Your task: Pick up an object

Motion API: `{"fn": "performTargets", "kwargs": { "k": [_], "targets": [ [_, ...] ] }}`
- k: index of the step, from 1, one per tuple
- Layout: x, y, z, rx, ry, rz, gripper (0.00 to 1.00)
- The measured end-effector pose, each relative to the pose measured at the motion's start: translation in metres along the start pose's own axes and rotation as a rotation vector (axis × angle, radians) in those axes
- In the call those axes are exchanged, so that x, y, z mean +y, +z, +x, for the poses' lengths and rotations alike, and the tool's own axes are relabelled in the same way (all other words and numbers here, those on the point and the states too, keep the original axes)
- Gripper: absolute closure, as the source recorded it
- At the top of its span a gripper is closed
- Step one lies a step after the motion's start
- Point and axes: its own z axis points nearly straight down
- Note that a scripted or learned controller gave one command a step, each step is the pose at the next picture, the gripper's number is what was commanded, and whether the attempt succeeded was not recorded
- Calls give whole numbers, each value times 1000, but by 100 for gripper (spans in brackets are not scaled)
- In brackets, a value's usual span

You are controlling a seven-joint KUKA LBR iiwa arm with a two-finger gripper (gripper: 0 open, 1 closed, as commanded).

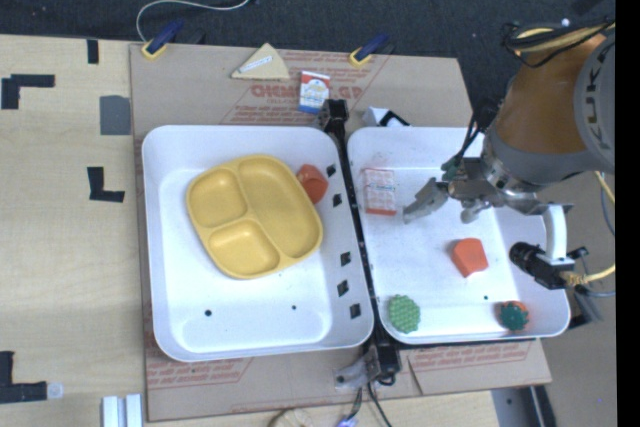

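The gripper (432, 200) hangs over the right bin (420, 150), just right of the small pink packet (379, 190); its fingers look spread and hold nothing. The orange block (469, 256) lies lower right of the packet.

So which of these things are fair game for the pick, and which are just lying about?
Pick candidates, right bin:
- small pink-and-white packet, nearest the gripper
- orange block
- green textured ball
- small teal thing

Lying about:
- yellow divided plate and orange cup, left bin
- small carton and tan wedge, on the cardboard
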Motion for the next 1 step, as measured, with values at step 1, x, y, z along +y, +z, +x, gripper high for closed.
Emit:
{"fn": "performTargets", "kwargs": {
  "k": [1],
  "targets": [
    [12, 14, -53, -1, 2, 0, 0]
  ]
}}
